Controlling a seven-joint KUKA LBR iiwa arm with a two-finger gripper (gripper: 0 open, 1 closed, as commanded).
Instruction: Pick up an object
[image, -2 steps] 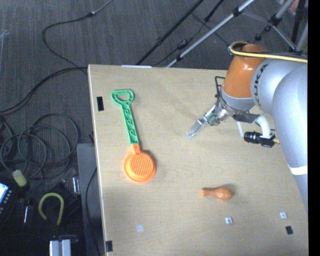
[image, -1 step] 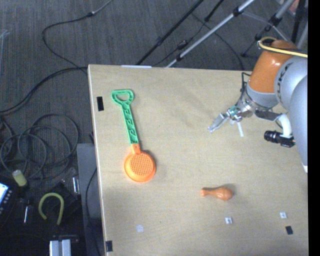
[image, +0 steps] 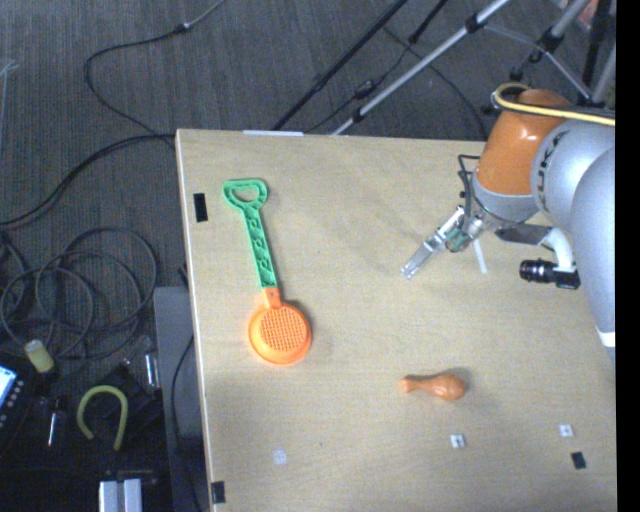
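On the bench top (image: 350, 180) a strainer (image: 268, 290) lies near the left edge, handle toward the far edge. A small gourd-shaped toy (image: 437, 385) lies nearer the front, right of it. My gripper (image: 415, 265) hangs behind that toy, toward the right edge.

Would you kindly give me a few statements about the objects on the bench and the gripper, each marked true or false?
1. The strainer has a green handle and an orange head. True.
2. The strainer lies to the right of the gripper in the camera view. False: it lies to its left.
3. The orange pear-shaped toy is held by the gripper. False: it lies alone on the bench surface, nearer the camera.
4. The strainer and the toy lie apart. True.
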